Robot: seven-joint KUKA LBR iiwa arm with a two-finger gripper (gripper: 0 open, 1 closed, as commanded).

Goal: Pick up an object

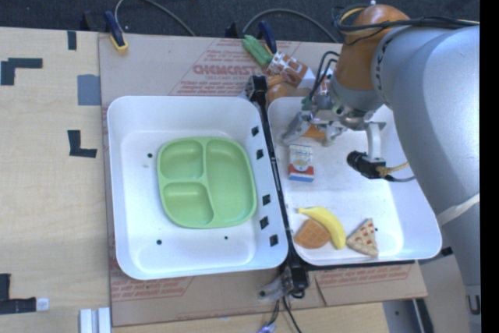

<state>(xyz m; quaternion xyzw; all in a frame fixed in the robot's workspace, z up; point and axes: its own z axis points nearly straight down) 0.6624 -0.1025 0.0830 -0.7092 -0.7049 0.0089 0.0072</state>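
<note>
Right, your gripper (312, 123) sits low over the upper part of the right bin (405, 214), the orange-banded wrist just behind it at two o'clock. How it is set, apart or together, you cannot tell from this angle, and nothing shows between them, so call it empty-handed for now.

Look at what lies closest: the small carton (301, 164), white with red and blue, is just beside the gripper at about six o'clock. Its long axis runs twelve to six, nearly straight up and down the bin. That's the relation your next move turns on, I'd say: a short shift toward six o'clock, then a close across the carton's narrow width.

Further along the same six o'clock line, against the near wall, sit the banana (327, 224), the round orange piece (311, 236) touching it, and the pizza slice (363, 239) just to their right at three o'clock. They are well apart from the gripper.

Over at nine o'clock, the left bin (129, 191) carries the green divided plate (207, 182), well out of play.
</note>
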